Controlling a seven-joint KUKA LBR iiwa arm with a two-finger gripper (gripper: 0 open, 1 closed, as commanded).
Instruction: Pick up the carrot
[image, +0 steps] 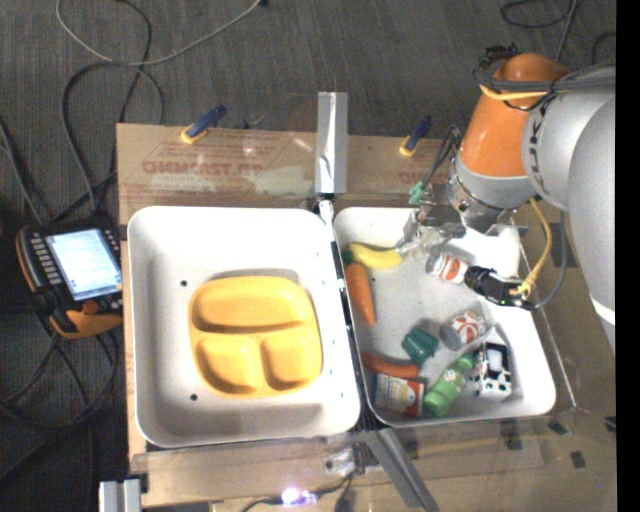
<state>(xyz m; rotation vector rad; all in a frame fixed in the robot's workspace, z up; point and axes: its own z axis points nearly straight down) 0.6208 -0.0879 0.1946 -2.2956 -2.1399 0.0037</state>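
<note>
The carrot (361, 294) is an orange tapered stick lying lengthwise along the left wall of the right bin (540, 398). My gripper (424, 238) hangs over the far part of that bin, right of the banana (374, 257) and up and to the right of the carrot. It does not touch the carrot. I see nothing between its fingers, and their state is unclear from this angle.
The right bin also holds a small can (451, 269), a red-white can (466, 327), a teal cup (421, 344), a green bottle (447, 389), a red pepper-like item (392, 366) and a black-white box (493, 368). The left bin (160, 250) holds a yellow divided tray (256, 332).
</note>
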